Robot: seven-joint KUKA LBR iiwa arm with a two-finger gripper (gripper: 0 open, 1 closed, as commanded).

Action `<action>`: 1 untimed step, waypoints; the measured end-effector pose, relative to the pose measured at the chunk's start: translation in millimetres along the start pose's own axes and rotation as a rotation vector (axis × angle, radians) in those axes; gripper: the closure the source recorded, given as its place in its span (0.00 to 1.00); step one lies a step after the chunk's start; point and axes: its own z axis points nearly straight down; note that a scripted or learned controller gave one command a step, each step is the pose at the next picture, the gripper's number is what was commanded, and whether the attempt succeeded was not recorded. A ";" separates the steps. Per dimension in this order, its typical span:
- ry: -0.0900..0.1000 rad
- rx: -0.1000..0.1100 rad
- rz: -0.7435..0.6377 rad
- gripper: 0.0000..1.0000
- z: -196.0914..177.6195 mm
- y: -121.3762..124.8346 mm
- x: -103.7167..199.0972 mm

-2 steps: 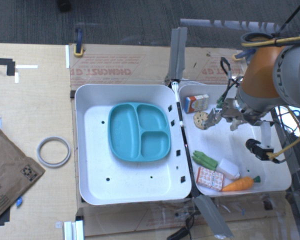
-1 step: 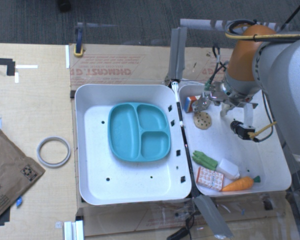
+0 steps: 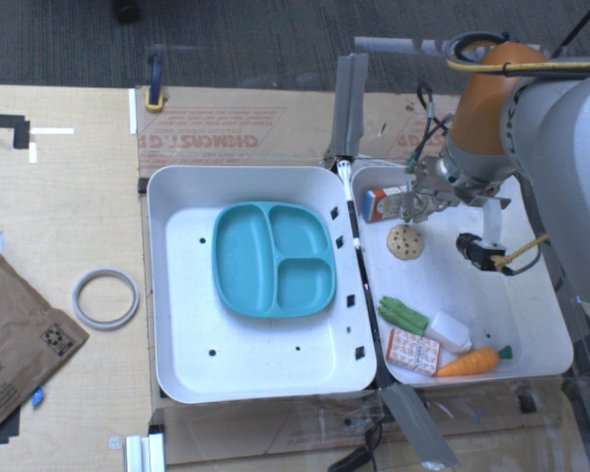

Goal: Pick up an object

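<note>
Hand (image 3: 413,207) hovers low at the top of the right bin (image 3: 531,362); whether it's wide or narrow, I cannot tell. The cookie (image 3: 404,243) lies just at its six o'clock, the red carton (image 3: 375,205) close at nine. A short drop toward six looks the likeliest pick.

One camera hangs above the bench (image 3: 69,195), looking down at a slant. It takes in both white bins (image 3: 167,293) whole, with floor beyond the bench's far edge.
</note>
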 end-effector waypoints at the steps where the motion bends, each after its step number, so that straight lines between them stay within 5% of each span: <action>1: 0.000 0.000 0.000 0.00 0.0 0.0 0.0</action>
